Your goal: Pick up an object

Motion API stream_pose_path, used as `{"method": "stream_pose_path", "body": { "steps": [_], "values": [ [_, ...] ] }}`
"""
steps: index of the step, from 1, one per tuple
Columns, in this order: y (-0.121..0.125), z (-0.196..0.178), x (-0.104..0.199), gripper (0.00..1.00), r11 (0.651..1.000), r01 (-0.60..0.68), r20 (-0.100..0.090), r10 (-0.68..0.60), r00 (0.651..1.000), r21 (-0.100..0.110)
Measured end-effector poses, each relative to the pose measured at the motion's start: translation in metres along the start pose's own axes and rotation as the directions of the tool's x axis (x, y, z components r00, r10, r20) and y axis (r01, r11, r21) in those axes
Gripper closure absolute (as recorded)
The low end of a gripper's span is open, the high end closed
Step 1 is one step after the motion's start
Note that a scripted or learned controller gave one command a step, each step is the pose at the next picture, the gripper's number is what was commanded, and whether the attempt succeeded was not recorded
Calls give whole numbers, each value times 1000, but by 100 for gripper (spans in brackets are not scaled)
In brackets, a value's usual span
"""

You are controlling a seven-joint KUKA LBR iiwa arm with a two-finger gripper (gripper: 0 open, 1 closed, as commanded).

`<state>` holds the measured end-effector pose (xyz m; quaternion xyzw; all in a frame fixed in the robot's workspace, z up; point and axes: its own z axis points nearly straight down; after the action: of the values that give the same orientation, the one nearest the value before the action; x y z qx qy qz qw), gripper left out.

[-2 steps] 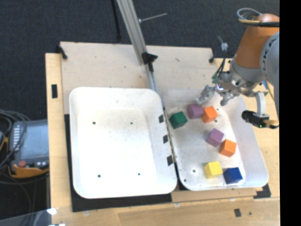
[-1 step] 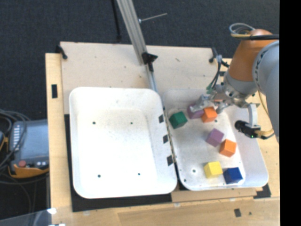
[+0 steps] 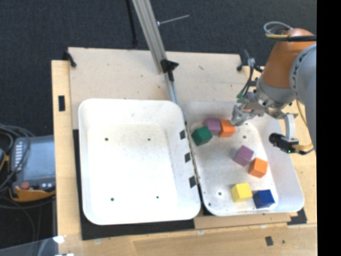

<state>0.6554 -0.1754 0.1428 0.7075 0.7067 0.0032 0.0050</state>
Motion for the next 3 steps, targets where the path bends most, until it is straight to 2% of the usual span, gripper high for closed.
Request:
{"method": "stream_pose_path", "body": {
  "steps": [1, 2, 3],
  "values": [
    [2, -66, -2, 100, 1000, 3, 0, -3, 1000, 3],
    [2, -68, -3, 100, 1000, 4, -1, -4, 1000, 9],
    [-8, -82, 49, 100, 1000, 8, -4, -8, 1000, 10]
  ]
}}
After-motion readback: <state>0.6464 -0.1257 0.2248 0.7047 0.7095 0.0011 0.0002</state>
